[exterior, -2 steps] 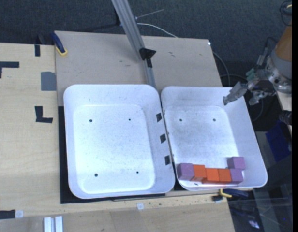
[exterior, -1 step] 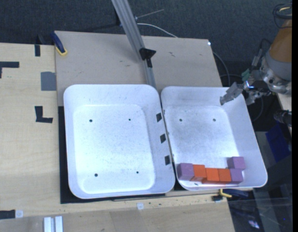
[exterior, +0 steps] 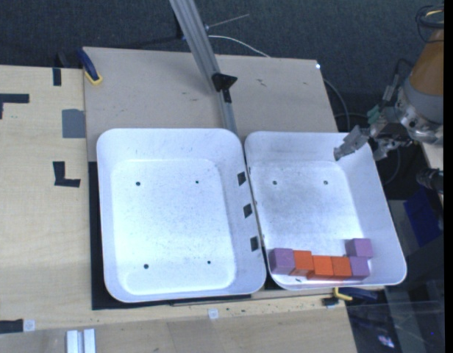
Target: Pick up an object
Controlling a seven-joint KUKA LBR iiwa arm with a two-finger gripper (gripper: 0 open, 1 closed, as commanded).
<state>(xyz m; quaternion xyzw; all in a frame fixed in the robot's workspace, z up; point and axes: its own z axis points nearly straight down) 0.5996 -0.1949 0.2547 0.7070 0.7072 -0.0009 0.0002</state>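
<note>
Two white bins sit side by side mid-frame, the left bin (exterior: 168, 212) and the right bin (exterior: 322, 197). The blocks are packed into the right bin's lower right corner: a purple block (exterior: 282, 259) on the left, an orange block (exterior: 303, 261) just beside it, another orange block (exterior: 332, 266) next along, then a purple block (exterior: 359, 248) with one more purple block (exterior: 359, 267) below it, all touching in a row against the bin's near wall. The arm (exterior: 425, 72) comes in at the right edge, orange band showing. The gripper (exterior: 350, 144) hangs over the right bin's upper right rim, well apart from the blocks, nothing in it. Whether its fingers are apart or together, I cannot tell. A grey pole (exterior: 201, 46) slants down from the top.
</note>
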